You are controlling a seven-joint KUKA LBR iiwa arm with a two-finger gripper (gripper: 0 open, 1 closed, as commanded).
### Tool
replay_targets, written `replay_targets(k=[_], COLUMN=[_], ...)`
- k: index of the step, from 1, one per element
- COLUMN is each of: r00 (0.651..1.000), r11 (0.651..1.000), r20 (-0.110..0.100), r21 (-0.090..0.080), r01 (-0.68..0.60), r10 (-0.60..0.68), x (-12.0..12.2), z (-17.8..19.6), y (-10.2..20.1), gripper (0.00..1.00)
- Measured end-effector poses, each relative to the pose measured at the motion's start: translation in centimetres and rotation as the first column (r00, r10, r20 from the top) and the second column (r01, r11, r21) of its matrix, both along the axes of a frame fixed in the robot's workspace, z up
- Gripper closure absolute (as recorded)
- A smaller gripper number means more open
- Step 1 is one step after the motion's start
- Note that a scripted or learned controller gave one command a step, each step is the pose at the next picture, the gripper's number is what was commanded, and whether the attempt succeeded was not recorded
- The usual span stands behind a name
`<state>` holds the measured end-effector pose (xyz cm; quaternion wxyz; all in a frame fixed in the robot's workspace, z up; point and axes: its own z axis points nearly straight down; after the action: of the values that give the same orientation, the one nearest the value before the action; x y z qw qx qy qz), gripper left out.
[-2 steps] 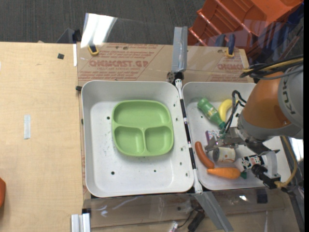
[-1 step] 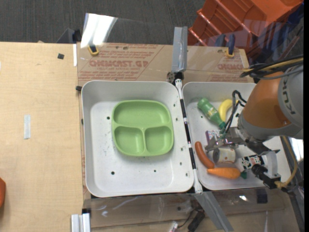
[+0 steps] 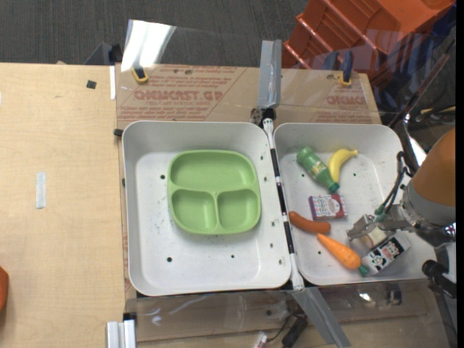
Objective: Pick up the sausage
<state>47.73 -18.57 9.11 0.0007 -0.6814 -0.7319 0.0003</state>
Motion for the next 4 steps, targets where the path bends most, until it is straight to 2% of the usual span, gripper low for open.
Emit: replay_targets(k=[1,2,3,4], r00=[0.987,0.981,0.999,0.999], r11=[0.987,0.981,0.999,0.999], r20=[-0.001,-0.003,0.0,-0.002], r21=[0.001,0.001,-0.001,-0.001], r01=[-0.16,-0.196,-0.053,-0.053], r10=[0.16,0.196,0.053,0.053], x=[2.0,-0.1,5.9,5.9], z=[0.0,-0.1,0.0,0.8], y=[8.5,8.6,8.3,8.2], gripper=[0.0,0.0,0.0,1.0])
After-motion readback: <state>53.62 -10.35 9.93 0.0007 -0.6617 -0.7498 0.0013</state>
